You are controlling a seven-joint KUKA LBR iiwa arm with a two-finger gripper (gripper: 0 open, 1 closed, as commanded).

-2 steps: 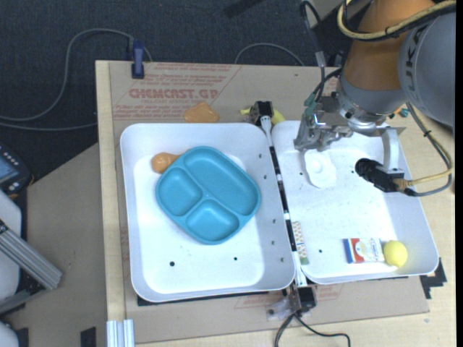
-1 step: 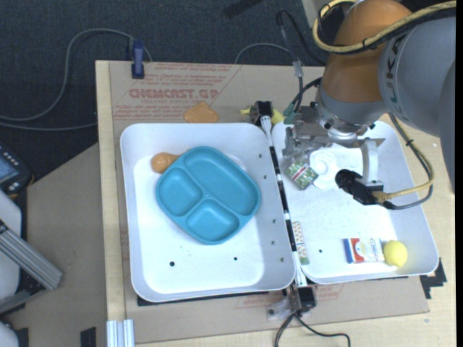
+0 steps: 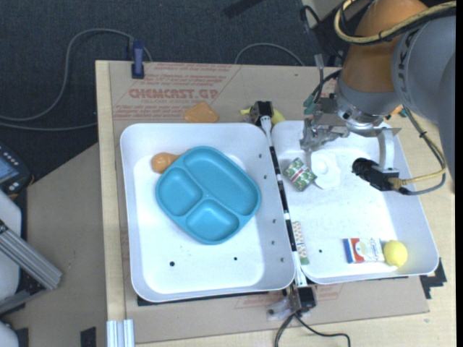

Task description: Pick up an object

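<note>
Two white bins sit side by side on the worktop, and the gripper (image 3: pixel 312 137) hangs low over the far left corner of the right bin (image 3: pixel 405 215).

Its tips are too small and cluttered to read, so whether it is apart or together I cannot tell; nothing visibly sits in it. A likely target, the small green-and-white packet (image 3: pixel 297 173), lies just beside the gripper against that bin's left wall, with a pale white object (image 3: pixel 324 173) touching it, which may crowd a grasp. Other candidates lie well apart near the right bin's near edge: a red, white and blue box (image 3: pixel 362 250) and a yellow lemon-like ball (image 3: pixel 394 253). The left bin (image 3: pixel 145 251) holds a blue divided tray (image 3: pixel 207 193) with an orange object (image 3: pixel 163 162) at its far corner.
</note>
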